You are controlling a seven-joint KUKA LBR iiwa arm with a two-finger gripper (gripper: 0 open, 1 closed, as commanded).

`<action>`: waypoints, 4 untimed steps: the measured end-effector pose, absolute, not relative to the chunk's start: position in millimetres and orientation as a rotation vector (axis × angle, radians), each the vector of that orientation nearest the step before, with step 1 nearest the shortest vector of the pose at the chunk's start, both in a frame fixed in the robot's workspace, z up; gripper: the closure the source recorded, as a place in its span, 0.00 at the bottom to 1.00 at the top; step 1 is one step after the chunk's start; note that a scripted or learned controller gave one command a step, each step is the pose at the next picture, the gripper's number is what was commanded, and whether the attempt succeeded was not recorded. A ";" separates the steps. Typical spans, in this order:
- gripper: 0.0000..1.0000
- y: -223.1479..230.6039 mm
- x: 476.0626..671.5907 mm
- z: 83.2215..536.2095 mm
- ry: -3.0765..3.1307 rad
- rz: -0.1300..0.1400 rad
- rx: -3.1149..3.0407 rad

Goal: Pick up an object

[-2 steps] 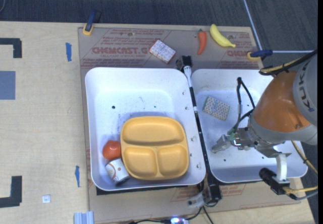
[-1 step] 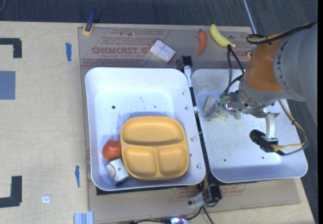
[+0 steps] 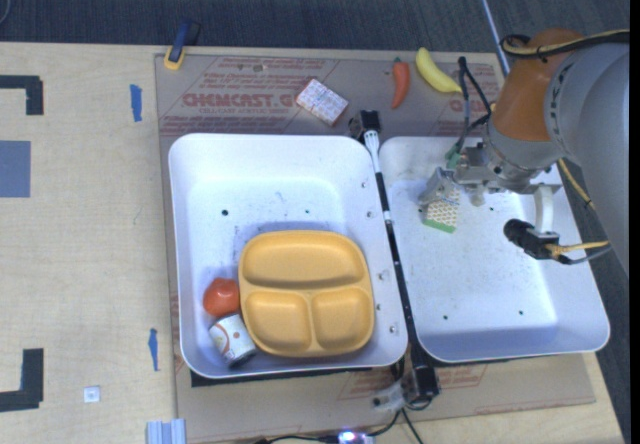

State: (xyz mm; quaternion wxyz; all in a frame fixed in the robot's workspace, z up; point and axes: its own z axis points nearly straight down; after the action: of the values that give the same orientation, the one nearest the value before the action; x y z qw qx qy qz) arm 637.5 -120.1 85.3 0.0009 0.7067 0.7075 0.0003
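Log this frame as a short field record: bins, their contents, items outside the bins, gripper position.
left bin: yellow divided tray, orange-red round object, small white and orange can lying beside the tray
right bin: small green and white object near the upper left
behind the bins: banana, red pepper, patterned packet
gripper: over the right bin, right above the green and white object
grasp: cannot tell from this view
arm: enters from the right
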 end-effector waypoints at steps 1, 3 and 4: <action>1.00 -119.6 639.1 97.0 2.221 0.004 2.212; 1.00 75.5 666.8 185.1 2.223 0.004 2.217; 1.00 103.9 547.6 237.0 2.224 -0.002 2.221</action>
State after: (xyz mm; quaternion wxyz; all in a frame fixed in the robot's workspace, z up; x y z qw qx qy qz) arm 547.6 103.9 237.0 -0.0009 0.7066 0.7077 -0.0005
